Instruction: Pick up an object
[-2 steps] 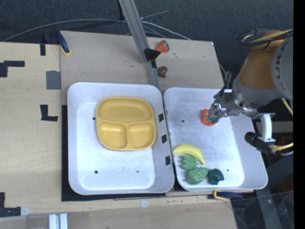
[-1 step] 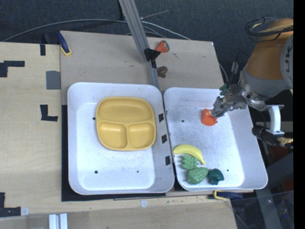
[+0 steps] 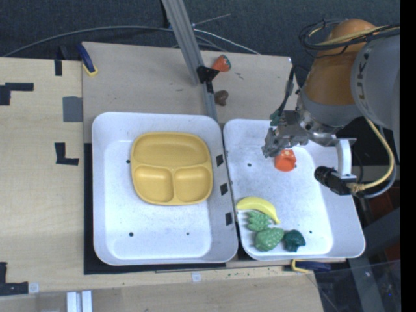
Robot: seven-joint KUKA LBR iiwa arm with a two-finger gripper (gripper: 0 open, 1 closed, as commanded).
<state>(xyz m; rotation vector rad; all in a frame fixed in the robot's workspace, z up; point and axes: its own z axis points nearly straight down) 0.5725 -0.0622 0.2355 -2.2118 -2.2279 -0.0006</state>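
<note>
A robot arm reaches from the right over the right white bin (image 3: pixel 338 239). Its claw (image 3: pixel 278 145) hangs low above the bin's upper part, directly beside a small orange-red object (image 3: pixel 285 160) that lies on the bin floor, touching or just under the claw's tip. Whether the claw is gripping cannot be told.

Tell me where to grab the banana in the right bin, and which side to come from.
Grip the banana across its narrow mid-curve, coming straight down from above. It lies flat, its upper edge clear; the green toys crowd its lower side, so a sideways approach from there looks blocked.
</note>
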